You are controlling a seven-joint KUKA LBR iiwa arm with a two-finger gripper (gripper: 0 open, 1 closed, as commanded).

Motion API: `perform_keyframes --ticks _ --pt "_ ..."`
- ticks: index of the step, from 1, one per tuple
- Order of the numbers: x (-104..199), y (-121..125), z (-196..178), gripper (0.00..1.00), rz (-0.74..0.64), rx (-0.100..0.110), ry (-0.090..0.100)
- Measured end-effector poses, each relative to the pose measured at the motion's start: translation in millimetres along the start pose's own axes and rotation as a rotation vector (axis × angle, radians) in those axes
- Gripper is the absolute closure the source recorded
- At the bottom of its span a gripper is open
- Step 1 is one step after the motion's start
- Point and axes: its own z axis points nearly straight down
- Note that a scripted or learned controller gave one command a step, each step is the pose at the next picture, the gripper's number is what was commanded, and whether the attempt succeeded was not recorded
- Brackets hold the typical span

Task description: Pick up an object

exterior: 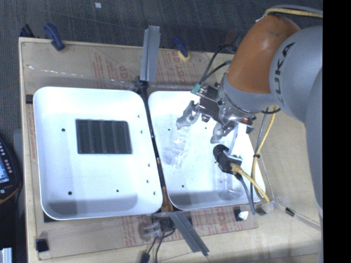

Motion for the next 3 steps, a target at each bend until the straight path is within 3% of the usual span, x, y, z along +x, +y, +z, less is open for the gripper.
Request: perform_keyframes --ticks 1,2,3 --pt "-33.9 4.0 -38.8 0.00 -0.089 -0.006 0.001" --pt "-4.4 -1.9 -49.2 0.00 -0.104 -0.004 0.000" --pt "-41.3 -8.2 -41.6 0.00 -0.057 -0.001 -0.001"
